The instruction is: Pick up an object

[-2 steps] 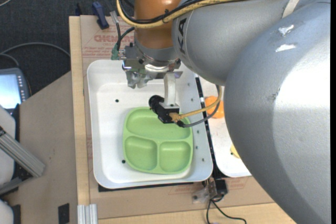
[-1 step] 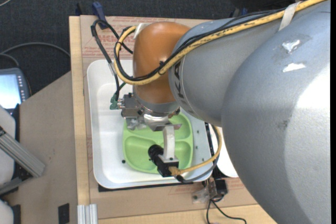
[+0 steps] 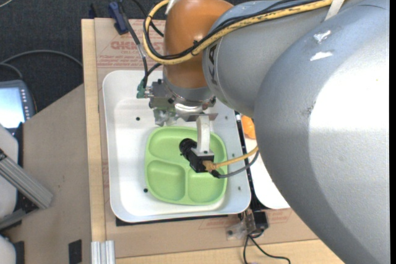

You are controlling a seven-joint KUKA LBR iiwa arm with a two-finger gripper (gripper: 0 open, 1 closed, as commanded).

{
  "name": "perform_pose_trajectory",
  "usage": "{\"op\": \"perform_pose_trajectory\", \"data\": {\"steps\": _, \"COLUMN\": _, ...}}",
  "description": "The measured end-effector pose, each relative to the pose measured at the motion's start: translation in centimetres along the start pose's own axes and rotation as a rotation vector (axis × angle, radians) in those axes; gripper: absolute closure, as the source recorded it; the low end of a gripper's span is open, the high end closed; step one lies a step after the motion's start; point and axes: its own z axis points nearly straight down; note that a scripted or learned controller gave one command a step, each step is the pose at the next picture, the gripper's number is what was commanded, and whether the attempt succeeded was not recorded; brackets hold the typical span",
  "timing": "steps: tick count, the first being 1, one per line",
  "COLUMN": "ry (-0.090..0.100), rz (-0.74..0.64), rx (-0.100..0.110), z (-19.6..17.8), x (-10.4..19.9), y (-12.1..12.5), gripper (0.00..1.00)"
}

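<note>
Here, the grey arm, with its orange band above the wrist, extended from the right and stood over the left bin, one of two shallow white bins set side by side on the bench. The gripper pointed down into this bin, roughly midway between its left and right edges and somewhat nearer its far edge than its near one. The wrist above hid most of it, so whether it was open or closed could not be told, and nothing could be seen in its hold. A green plate with three compartments lay flat in the left bin, close to the near edge and the right edge, toward the near right corner. The plate's far rim lay just below the gripper in the view; whether the two touched could not be told. An orange object showed in the right bin, just beside that bin's left edge, with the arm covering most of it, so its shape could not be made out. The plate and the orange object lay apart, separated by the adjoining walls of the two bins.
</note>
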Motion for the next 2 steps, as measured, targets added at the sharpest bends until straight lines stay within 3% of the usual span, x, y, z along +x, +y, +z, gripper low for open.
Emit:
{"op": "perform_pose_trajectory", "data": {"steps": 1, "ry": 0.004, "rz": -0.004, "rx": -0.006, "z": 7.5, "x": 1.9, "y": -6.1, "gripper": 1.0}}
{"op": "perform_pose_trajectory", "data": {"steps": 2, "ry": 0.004, "rz": -0.001, "rx": -0.01, "z": 9.6, "x": -0.3, "y": 0.4, "gripper": 1.0}}
